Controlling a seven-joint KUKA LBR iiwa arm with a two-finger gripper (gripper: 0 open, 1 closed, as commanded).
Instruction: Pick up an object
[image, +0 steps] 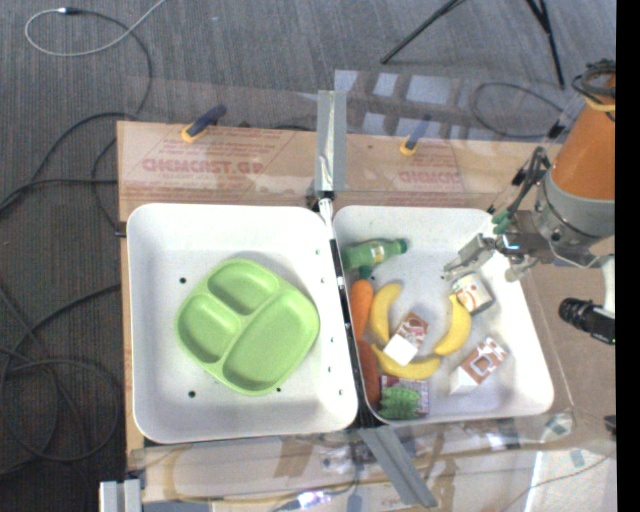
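Small carton (472, 296), white with a brown and orange face, is the item nearest the gripper (478, 258) and the likely target of the pick. It lies in the right bin (530, 395), near that bin's right wall, touching the upper end of a yellow banana (455, 330).

Key relation: the carton lies just below and very slightly left of the gripper tip as seen in the camera view, that is, toward the near edge of the bin. Its long axis runs on a diagonal, upper left to lower right. My judgement is that the coming move is a short descent with little sideways travel.

Arm pose: the arm (585, 170) enters from the right, orange band above the wrist, with the gripper angled down and to the left over the upper right part of the right bin. The jaws appear spread apart, with nothing visible between them.

Other contents of the right bin: a green bottle (375, 250) at the top, a carrot (366, 340) along the left wall, a second banana (383, 310), and two more cartons (405, 338) (478, 364). The left bin (150, 400) holds a green divided plate (250, 325).

Risk, as judgement: the banana touching the carton may shift when the jaws close.
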